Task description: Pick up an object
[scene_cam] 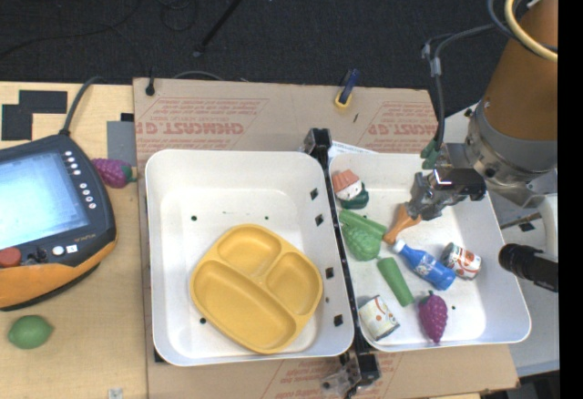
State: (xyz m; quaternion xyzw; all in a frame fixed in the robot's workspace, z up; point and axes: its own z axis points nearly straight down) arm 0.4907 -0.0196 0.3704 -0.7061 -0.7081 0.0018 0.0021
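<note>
The gripper [424, 202] hangs low over the right bin [510, 320], and whether it is open or closed cannot be told from this slant. An orange carrot-like piece [400, 226] lies right at its tip, though no grasp can be made out. Just below that sits a blue and white bottle [426, 264], with a small red and white can [463, 260] beside it on the far side from the divider. A green leafy toy [361, 235] lies to the gripper's left (toward the divider), a small figure with an orange cap [348, 188] above it. Further down are a green stick [395, 281], purple grapes [434, 315] and a white cup [377, 316]. Well apart, in the left bin [173, 179], rests a yellow divided plate [257, 286]. Beyond the bins lie a teach pendant [46, 215], a green ball [30, 332] and a second purple bunch [112, 172].
</note>
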